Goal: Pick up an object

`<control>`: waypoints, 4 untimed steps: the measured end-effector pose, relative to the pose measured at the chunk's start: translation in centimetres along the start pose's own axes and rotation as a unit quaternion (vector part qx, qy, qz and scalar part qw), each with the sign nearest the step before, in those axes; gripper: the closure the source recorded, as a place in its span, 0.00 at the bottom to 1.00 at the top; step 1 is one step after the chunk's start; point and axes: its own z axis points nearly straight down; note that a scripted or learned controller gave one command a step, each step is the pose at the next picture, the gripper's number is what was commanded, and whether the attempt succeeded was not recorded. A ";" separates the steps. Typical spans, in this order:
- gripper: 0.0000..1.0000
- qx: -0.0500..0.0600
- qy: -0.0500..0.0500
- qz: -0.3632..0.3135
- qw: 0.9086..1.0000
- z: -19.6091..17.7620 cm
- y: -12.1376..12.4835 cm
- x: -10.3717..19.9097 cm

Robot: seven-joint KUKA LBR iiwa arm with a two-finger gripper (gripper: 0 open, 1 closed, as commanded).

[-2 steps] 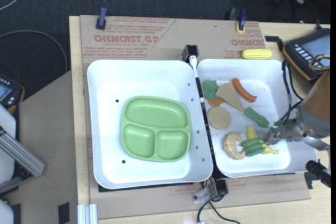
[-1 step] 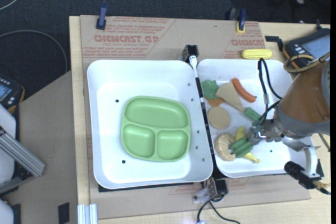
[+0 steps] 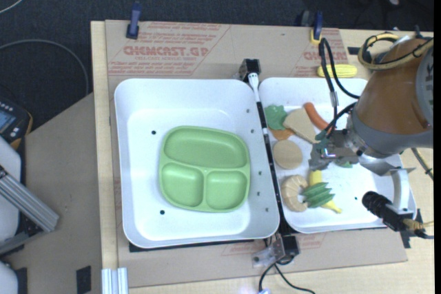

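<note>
Gripper: you had the gripper (image 3: 322, 158) low in the right bin (image 3: 386, 217), near its middle; I could not tell how its jaws stood.
Candidates: a yellow-and-green toy (image 3: 320, 193) lay just below it toward the front edge; a tan round piece (image 3: 288, 153) sat beside it by the left wall.
Clutter: a pale lumpy piece (image 3: 294, 191) touched the toy.
Risk: you might have closed on two pieces, or nudged one away.
Left bin: the green tray (image 3: 204, 169) sat in its centre.
</note>
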 end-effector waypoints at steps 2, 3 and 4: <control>1.00 0.000 -0.001 0.003 1.000 -8.9 0.1 8.1; 1.00 0.009 0.000 0.003 1.000 -3.9 -0.2 12.8; 1.00 0.009 -0.002 0.007 1.000 0.9 2.2 10.5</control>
